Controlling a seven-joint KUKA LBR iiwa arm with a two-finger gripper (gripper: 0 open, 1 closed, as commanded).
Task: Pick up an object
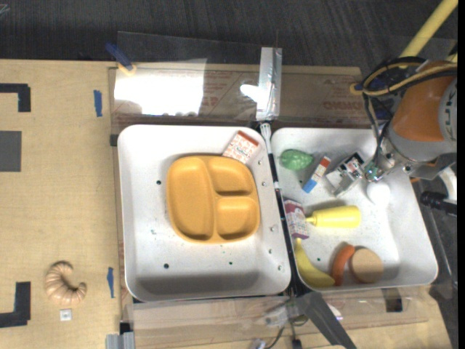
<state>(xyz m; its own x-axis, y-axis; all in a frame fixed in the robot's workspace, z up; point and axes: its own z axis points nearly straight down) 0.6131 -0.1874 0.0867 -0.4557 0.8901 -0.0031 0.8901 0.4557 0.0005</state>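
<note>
the gripper (347,171) hangs over the upper part of the right bin (407,217), its dark and silver fingers pointing left and down, and whether they are parted or closed cannot be told from up here. nothing is seen between them. right beside the tips, to the left, lies a small stick-shaped item with a red end and a blue end (315,175), just short of touching as far as the view tells. further left, near the bin's upper left corner, sits a green lumpy object (295,158). below the fingers, mid-bin, a yellow bottle (334,217) lies on its side, cap toward the left, with a small printed packet (296,219) at its left end. lower still, a banana (312,269) curves along the bottom left wall, and next to it a round tan and orange object (356,263) rests near the bottom edge. the grey arm with its orange band (421,115) comes in from the right. across the divider, the left bin (138,217) carries an orange sectioned plate (213,198) and a red and white packet (241,147) at its top right. out on the bench (51,195), bottom left, a curled tan object (65,283) lies alone.
</note>
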